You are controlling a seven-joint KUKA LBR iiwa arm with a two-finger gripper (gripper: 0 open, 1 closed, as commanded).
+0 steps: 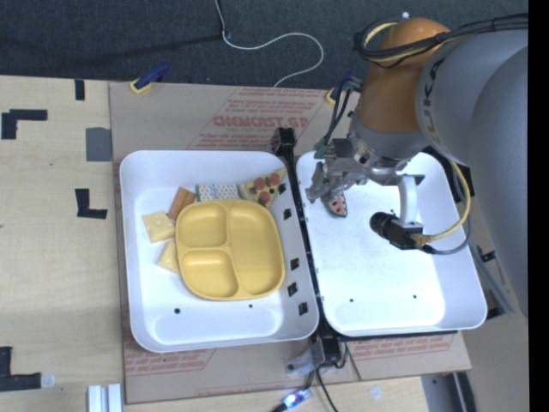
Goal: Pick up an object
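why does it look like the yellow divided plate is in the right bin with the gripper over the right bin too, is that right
Not quite. The camera view shows the yellow divided plate lying in the left bin, among smaller pieces. The gripper is over the right bin, as you said.

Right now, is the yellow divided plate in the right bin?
No. The yellow divided plate lies in the left bin, over a few small items, while the right bin is next to it.
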